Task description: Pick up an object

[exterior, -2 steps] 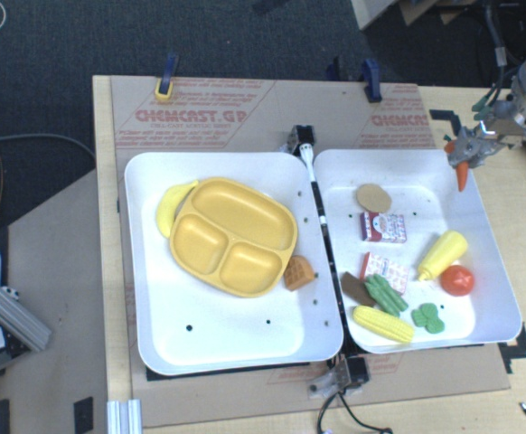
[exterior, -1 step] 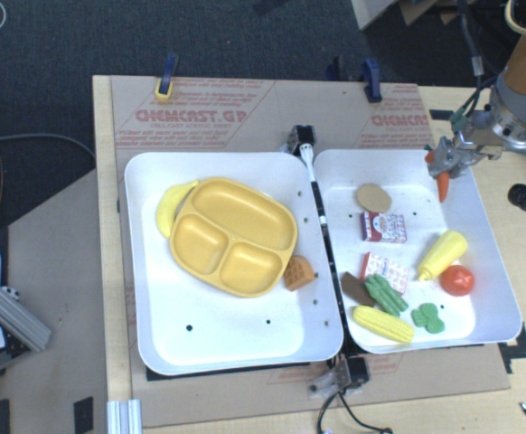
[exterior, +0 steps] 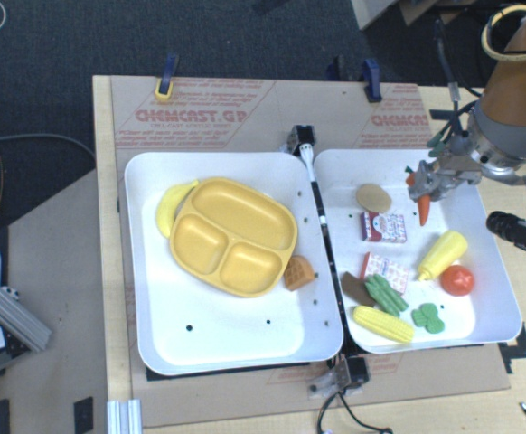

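The gripper (exterior: 423, 184) sits over the upper right part of the right bin (exterior: 493, 328). A carrot (exterior: 423, 209) hangs from it, point down, with its top between the fingers; the gripper is closed on the carrot. The carrot's long axis runs near vertical in the view, straight below the gripper.

Just left of the carrot lies a tan oval (exterior: 372, 197). Below it lies a carton (exterior: 383, 227). A mustard bottle (exterior: 441, 254) and a tomato (exterior: 457, 280) lie nearer the camera.

Judgement: the pick appears made; the coming move is a lift along the carrot's axis, clear of the bin floor.
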Tool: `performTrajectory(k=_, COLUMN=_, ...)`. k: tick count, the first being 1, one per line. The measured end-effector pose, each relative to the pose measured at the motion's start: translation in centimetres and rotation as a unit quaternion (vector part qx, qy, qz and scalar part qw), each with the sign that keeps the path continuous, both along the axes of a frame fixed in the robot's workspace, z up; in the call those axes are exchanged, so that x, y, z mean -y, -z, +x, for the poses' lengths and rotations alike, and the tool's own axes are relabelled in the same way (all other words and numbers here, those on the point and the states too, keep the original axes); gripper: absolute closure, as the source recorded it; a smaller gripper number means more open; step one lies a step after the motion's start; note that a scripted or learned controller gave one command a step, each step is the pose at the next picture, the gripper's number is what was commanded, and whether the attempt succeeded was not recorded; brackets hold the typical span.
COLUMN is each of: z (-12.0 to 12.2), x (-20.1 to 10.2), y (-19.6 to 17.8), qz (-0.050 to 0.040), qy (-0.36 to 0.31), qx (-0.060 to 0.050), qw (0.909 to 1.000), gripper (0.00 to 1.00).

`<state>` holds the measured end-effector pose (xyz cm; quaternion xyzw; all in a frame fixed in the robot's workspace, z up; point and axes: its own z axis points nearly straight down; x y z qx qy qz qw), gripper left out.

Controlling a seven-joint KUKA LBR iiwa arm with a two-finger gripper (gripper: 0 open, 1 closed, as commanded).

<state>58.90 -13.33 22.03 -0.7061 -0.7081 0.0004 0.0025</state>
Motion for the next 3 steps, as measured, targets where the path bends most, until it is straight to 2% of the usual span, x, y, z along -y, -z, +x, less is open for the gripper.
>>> performTrajectory(k=1, z=-2.3, x=-4.4, y=-1.3, qz=0.0001, qy=-0.001, qx=0.001, qw=1.0000, gripper=1.00)
performTrajectory(k=2, z=-4.6, x=-7.7, y=0.6, qz=-0.0003, qy=0.000, qx=-0.001, qw=1.0000, gripper=1.00)
performTrajectory(k=3, z=-4.7, x=-7.5, y=-1.4, qz=-0.0018, qy=0.001, qx=0.004, qw=1.0000, gripper=1.00)
